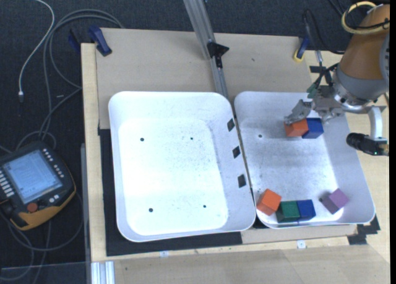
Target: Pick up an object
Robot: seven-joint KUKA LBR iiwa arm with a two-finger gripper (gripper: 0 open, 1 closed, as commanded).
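- Camera view, arm: the grey arm (pixel 362 60) with its orange band comes in from the right and bends down over the far part of the right bin (pixel 291 171). Its pincer (pixel 309 114) sits low there, directly above two blocks.
- Camera view, pincer: metal parts of it flank an orange block (pixel 296 128) and a blue block (pixel 314 128), which touch each other. Whether it is released, clenched or grasping either block cannot be told from this slanted angle.
- Camera view, target: judging by the pincer's place, one of these two touching blocks is the thing to be picked. Being pressed together, they would probably make a clean grasp of just one harder.
- Camera view, near edge: four more blocks lie along the right bin's front rim, likely slid to rest against its wall: an orange one (pixel 268 202), a green one (pixel 288 210), a blue one (pixel 305 209) and a purple one (pixel 335 200). The first three are close-packed; the purple one sits apart to the right.
- Count: six blocks in all — two orange, two blue, one green, one purple — all in the right bin.
- Camera view, surroundings: the left bin (pixel 173 165) lies beside the right one on the worktop (pixel 154 60). Two blue clamps (pixel 99 40) grip the worktop's far edge, presumably to fix it. A handheld control pendant (pixel 34 180) lies on the floor at the left.
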